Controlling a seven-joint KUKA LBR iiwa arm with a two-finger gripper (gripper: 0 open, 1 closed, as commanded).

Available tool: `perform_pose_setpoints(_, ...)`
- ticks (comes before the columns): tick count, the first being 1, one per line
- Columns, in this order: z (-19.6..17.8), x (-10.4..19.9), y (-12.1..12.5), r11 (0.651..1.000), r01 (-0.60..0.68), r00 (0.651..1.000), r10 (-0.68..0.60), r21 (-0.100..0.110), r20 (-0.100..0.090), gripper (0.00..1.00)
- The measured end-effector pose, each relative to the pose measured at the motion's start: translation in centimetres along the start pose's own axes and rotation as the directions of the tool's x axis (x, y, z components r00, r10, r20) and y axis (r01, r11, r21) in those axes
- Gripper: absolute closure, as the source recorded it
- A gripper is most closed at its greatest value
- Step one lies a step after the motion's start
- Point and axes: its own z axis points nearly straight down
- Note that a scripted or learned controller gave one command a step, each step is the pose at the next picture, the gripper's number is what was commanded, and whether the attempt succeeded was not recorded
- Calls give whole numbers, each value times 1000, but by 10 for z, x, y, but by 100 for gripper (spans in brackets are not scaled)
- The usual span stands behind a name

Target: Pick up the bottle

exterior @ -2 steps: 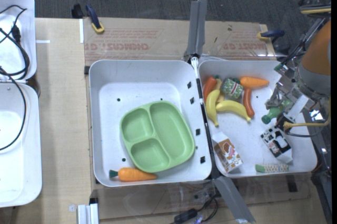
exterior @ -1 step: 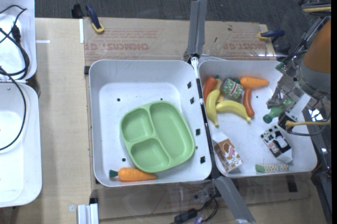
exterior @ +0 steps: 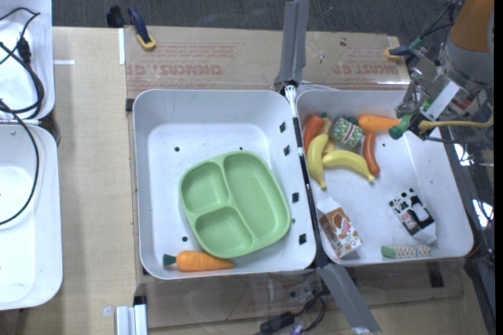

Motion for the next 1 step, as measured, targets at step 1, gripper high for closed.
perform_pose_setpoints(1, -22, -47, 16, 962, 272, 962, -272, 0, 0, 100)
